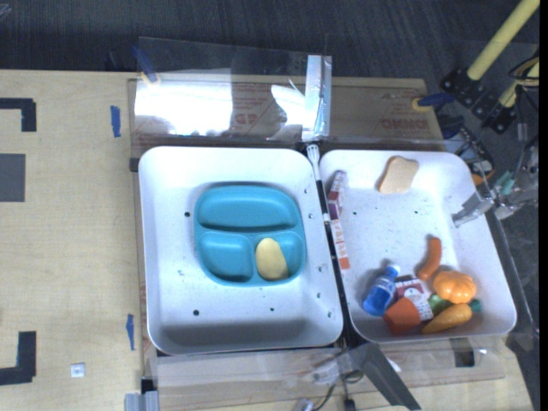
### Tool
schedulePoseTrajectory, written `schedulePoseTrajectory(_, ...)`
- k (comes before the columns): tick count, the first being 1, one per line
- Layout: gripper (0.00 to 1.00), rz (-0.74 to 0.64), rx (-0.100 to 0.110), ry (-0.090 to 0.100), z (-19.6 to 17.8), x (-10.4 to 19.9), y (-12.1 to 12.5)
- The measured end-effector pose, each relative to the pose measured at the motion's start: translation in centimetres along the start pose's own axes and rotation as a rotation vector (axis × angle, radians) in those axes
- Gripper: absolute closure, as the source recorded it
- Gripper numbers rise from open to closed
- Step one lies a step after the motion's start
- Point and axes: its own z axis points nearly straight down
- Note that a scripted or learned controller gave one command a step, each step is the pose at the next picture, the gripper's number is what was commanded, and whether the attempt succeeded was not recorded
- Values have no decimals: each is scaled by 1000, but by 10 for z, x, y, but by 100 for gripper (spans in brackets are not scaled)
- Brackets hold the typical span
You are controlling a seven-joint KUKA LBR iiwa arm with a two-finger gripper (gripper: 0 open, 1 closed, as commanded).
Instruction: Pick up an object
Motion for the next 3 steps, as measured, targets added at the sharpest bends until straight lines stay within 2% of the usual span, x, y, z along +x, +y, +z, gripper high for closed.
schedulePoseTrajectory(1, 0, 91, -4, 3, 83, 6, -12)
schedulePoseTrajectory(2, 0, 25, -2, -1, 130, 30, -11)
schedulePoseTrajectory(3, 100, 27, -9, -4, 118, 29, -9)
